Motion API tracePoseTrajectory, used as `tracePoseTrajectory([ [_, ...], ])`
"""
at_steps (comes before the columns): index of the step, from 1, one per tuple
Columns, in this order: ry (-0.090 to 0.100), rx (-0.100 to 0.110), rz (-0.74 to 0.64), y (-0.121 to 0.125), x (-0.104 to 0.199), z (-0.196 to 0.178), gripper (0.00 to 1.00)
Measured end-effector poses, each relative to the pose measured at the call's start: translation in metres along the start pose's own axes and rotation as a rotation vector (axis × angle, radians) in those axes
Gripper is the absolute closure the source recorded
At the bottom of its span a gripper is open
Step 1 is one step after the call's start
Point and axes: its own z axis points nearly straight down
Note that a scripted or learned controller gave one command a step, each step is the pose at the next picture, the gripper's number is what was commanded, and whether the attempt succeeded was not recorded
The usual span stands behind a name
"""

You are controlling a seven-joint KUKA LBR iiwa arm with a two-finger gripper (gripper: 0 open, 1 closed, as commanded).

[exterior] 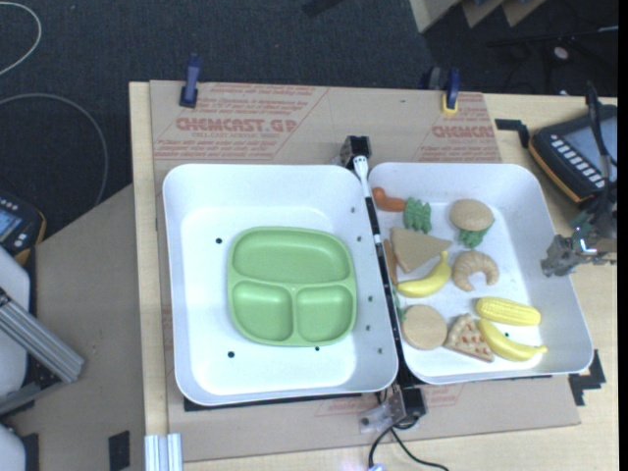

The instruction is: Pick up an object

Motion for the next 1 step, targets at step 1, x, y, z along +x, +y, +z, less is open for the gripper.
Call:
tracePoseTrajectory([
  [1,-0.002,-0.003,0.000,0.0008,-0.0003,-0.0102,1.00],
])
